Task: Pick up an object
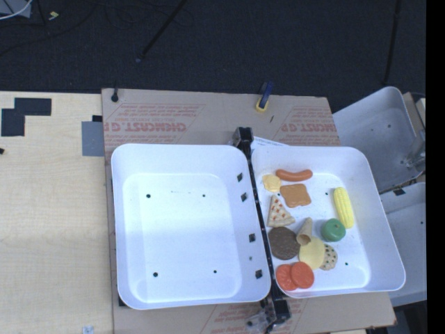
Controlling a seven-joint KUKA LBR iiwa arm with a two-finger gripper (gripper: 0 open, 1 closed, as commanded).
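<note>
Camera view: toy food clustered in right bin

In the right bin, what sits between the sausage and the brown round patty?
In the camera view, the toast slice and the pizza wedge lie between the sausage and the brown patty.

Pale grey sliver, seemingly of the arm, at the far right edge.

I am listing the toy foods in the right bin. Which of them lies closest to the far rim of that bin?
The sausage, a long orange-red piece lying crosswise above the toast slice. All the other foods in the right bin lie nearer the camera.
</note>
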